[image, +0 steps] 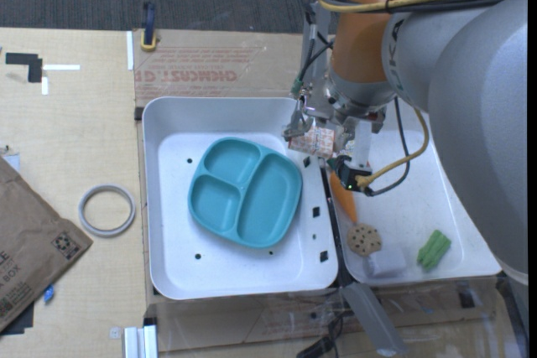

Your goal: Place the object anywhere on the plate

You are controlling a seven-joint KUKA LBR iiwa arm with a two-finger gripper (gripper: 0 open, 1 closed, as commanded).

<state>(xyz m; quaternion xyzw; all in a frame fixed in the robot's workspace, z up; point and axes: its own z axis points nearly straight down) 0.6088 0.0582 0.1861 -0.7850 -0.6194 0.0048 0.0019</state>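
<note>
Nearest, a cookie (364,240) and green piece (434,249) lie in the right bin (436,180). Gripper (323,148) grips a small patterned object (315,138) at the plate's (245,192) far right edge; carry it left over a compartment before releasing.

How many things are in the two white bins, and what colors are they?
Blue plate: 1
Orange carrot: 1
Brown cookie: 1
Green thing: 1
Grey block: 1
Speckled thing at the gripper: 1
Total: 6
</note>
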